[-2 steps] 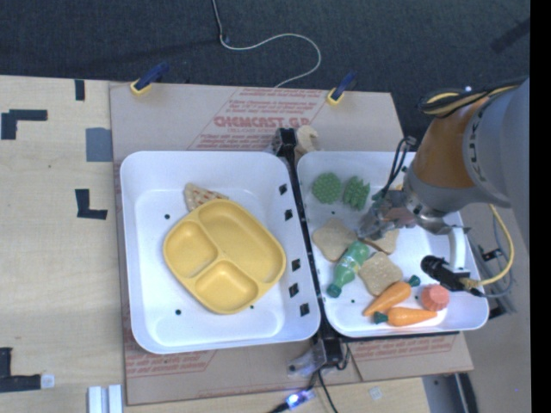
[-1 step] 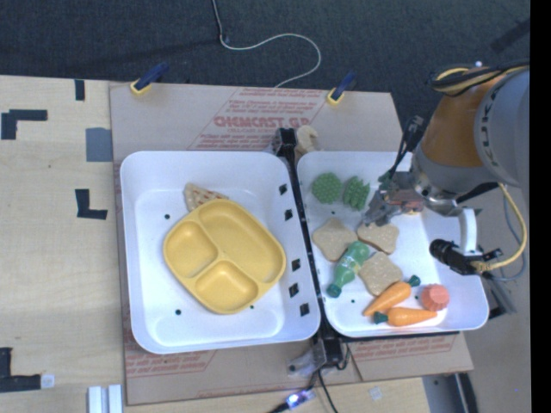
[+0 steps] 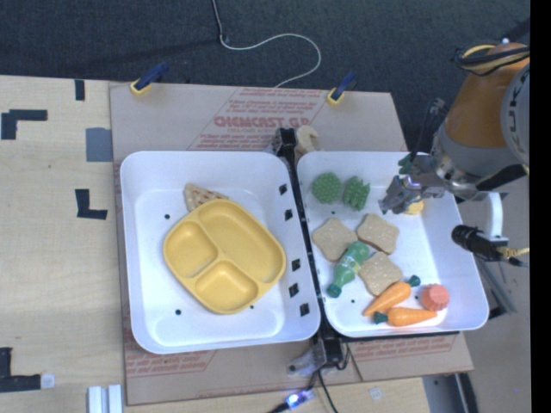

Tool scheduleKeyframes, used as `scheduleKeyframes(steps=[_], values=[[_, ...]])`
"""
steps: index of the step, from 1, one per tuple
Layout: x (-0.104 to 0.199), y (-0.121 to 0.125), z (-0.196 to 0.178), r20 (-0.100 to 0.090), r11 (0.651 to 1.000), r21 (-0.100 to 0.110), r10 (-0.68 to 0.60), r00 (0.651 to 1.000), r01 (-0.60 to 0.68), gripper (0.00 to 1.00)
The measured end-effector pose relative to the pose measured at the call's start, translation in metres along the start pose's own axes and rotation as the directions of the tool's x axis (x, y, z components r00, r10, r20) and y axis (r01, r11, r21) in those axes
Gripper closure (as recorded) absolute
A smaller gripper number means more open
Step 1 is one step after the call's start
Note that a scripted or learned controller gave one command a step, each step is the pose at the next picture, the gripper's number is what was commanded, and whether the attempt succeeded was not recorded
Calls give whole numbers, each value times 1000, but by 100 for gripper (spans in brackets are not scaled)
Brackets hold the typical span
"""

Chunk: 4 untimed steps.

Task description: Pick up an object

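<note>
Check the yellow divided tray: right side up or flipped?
Right side up: the yellow tray in the left bin shows three recessed compartments facing the camera.

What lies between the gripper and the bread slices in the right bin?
Nothing visible. The gripper hangs over the right bin near its far right side, and bare white floor separates it from the nearest bread slice, below and to its left.

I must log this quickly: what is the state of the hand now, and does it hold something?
Hand: over the right bin, beside a small yellow piece; open or closed cannot be told, and no held thing shows.
</note>
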<state>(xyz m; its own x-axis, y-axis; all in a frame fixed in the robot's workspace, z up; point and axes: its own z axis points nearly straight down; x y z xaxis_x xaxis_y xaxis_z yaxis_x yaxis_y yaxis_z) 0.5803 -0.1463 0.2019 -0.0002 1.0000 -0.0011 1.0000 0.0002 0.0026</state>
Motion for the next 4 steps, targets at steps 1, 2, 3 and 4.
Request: scheduleKeyframes(steps=[1,2,3,4], values=[[0,1,-24,-1,1000,1,-1,1000,1,100],[53,7,-13,-3,1000,5,-6,1000,6,100],[117,14,-15,-4,1000,4,-8,1000,8,100],[178,14,-27,-4,1000,3,-8,1000,8,100]])
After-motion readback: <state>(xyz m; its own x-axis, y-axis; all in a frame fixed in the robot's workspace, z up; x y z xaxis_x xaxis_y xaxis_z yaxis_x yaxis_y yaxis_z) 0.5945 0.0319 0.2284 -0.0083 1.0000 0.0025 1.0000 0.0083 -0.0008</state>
